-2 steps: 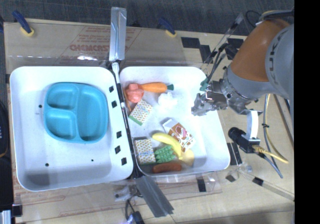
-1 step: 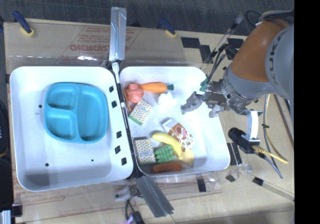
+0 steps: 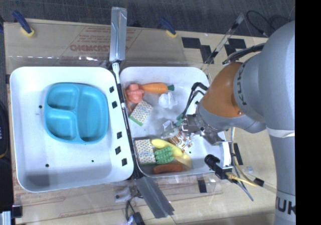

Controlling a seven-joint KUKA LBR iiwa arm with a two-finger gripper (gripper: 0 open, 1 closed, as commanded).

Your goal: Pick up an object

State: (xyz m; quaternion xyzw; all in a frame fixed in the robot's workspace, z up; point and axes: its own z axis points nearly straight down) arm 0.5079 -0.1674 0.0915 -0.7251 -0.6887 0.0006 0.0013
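Observation:
The right bin [image 3: 150,74] holds several small objects: an orange carrot [image 3: 154,88], a pink toy [image 3: 133,93], a patterned box [image 3: 141,113], a clear crumpled piece [image 3: 167,100], a yellow banana [image 3: 161,144], a green ridged toy [image 3: 164,155], a second patterned box [image 3: 144,151] and a brown sausage [image 3: 168,169]. My gripper [image 3: 179,133] hangs low in the right bin, just right of the banana and above a small printed packet [image 3: 183,141]. The wrist hides most of the gripper.
The left bin [image 3: 30,169] carries a blue divided tray [image 3: 76,112]. A metal divider [image 3: 118,33] stands between the bins at the back. Blue clamps [image 3: 23,22] sit on the bench's far edge. The grey arm [image 3: 271,93] covers the right bin's right side.

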